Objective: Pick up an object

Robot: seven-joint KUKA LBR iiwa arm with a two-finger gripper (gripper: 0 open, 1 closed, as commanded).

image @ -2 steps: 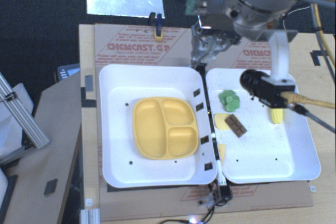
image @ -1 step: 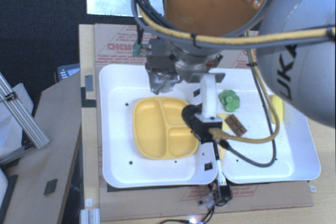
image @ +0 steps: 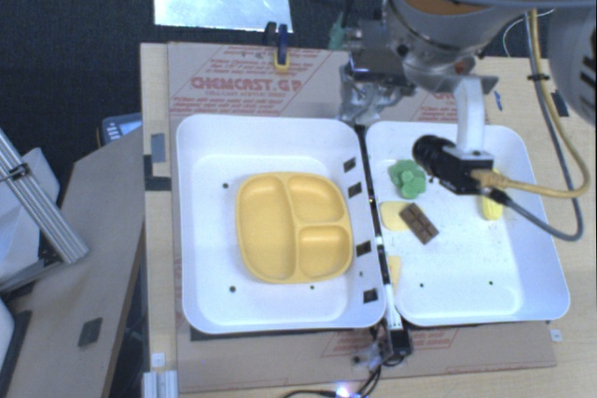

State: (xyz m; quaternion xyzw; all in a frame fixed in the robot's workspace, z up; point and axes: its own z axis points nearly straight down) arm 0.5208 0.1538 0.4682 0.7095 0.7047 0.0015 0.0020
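Green knobbly toy piece point(image: 407, 176) lying toward the back of the right bin point(image: 522, 294), near a brown block point(image: 419, 223); probably light, stiff plastic, best pinched across its middle; gripper point(image: 366, 102) above the bins' back rim, opening impossible to tell.

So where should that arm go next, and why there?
Probably forward and down into the right bin, toward the green piece. The gripper hangs at the back rim between the two bins, with nothing visible in it, while the small things lie in the right bin: the green piece, a brown bar, a yellow bit. The green one looks nearest.
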